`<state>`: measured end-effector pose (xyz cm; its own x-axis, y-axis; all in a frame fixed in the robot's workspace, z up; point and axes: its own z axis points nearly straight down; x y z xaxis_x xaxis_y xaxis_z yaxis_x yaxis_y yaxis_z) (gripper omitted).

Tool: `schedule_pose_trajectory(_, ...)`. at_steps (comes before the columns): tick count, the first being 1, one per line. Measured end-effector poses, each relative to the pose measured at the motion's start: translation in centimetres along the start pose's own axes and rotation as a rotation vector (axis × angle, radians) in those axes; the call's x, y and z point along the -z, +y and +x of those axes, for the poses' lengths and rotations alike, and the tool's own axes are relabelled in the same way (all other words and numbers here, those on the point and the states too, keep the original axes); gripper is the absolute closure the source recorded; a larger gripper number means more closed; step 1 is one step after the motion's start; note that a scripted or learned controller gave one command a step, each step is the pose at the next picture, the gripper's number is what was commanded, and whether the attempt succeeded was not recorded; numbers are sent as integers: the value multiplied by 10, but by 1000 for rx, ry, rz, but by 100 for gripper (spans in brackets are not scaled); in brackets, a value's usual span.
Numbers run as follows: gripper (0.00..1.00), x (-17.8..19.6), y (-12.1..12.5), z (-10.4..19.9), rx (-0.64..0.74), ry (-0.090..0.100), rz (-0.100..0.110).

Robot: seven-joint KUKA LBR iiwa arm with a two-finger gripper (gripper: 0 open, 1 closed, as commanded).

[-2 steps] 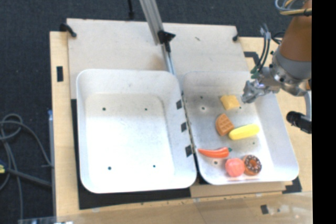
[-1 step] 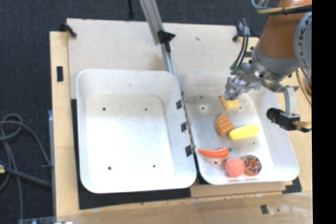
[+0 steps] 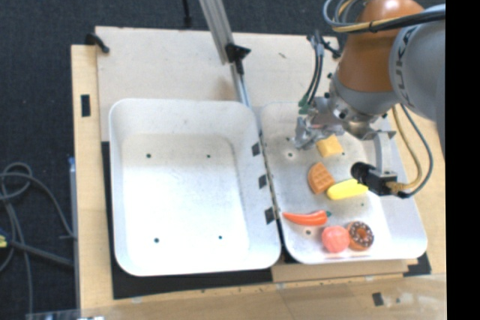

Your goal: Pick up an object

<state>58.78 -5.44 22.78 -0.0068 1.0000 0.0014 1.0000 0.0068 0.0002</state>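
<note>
Gripper (image 3: 306,133) — fingers' state unclear — hangs over the right bin (image 3: 401,236) beside a yellow block (image 3: 328,146).

light: bright, even | shadows: soft | focus: slightly blurred

Nothing legible anywhere: no readable text, label, brand, number or sign on the bins, the bench or the arm.
</note>
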Motion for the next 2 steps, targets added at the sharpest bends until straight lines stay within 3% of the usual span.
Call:
schedule_pose_trajectory(1,100,11,-12,51,1,1,0)
schedule_pose_trajectory(2,100,19,-8,98,0,0,-1)
